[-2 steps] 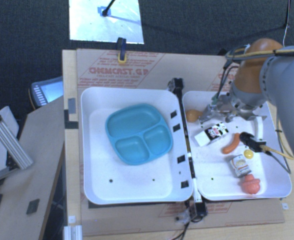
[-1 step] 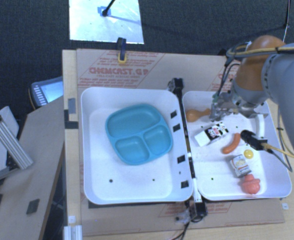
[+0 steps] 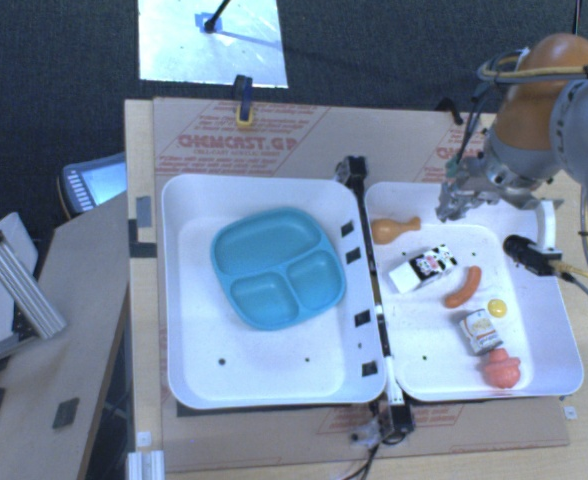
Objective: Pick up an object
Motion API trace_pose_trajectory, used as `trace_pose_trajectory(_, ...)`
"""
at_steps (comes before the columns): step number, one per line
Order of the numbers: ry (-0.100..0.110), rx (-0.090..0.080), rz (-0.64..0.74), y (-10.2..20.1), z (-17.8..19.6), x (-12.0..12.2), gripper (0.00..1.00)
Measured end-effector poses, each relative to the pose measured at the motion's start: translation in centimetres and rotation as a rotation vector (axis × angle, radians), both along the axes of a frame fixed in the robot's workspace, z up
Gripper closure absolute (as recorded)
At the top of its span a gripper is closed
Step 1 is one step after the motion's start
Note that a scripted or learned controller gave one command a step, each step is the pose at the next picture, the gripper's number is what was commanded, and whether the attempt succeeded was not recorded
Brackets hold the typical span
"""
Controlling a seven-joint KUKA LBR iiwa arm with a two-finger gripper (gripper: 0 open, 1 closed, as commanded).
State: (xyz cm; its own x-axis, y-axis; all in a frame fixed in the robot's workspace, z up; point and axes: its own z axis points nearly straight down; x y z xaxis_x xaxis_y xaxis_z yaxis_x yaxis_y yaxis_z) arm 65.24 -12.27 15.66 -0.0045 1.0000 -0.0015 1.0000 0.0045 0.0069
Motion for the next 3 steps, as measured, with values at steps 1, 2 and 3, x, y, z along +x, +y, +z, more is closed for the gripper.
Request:
trace_pose_trajectory(1,-0.001,0.0,0.001,0.0,6.5,-0.2,1.0)
trace_pose_trajectory(2,0.003,0.001,0.002,0.0,7.6,-0.1,1.0)
trace_pose_trajectory(3,0.007,0.002,0.004,5.3,6.8,-1.3,1.0)
